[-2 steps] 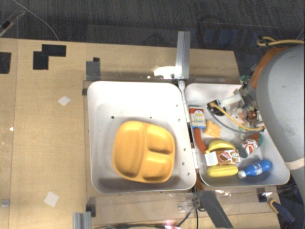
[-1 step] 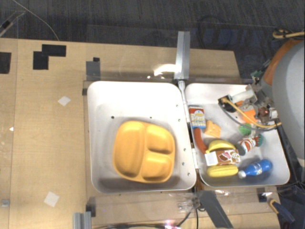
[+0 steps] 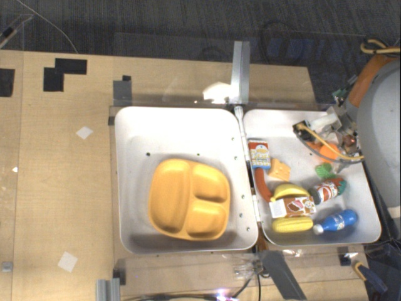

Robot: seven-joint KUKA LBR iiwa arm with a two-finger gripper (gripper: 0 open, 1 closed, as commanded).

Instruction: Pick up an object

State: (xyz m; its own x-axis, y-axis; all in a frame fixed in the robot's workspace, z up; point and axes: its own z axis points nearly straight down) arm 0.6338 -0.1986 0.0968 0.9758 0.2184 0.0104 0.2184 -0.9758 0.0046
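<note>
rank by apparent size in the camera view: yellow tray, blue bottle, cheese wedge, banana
1. yellow tray, by far the largest
2. banana and blue bottle, too alike to rank
3. cheese wedge, smallest

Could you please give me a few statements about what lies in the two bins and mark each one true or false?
1. The yellow divided tray lies in the left bin. True.
2. The blue bottle lies in the left bin. False: it lies in the right bin, near its lower right corner.
3. The hand is over the upper right part of the right bin. True.
4. The yellow divided tray holds a banana. False: its compartments hold nothing; the banana is in the right bin.
5. The red-capped bottle sits above the blue bottle in the view. True.
</note>
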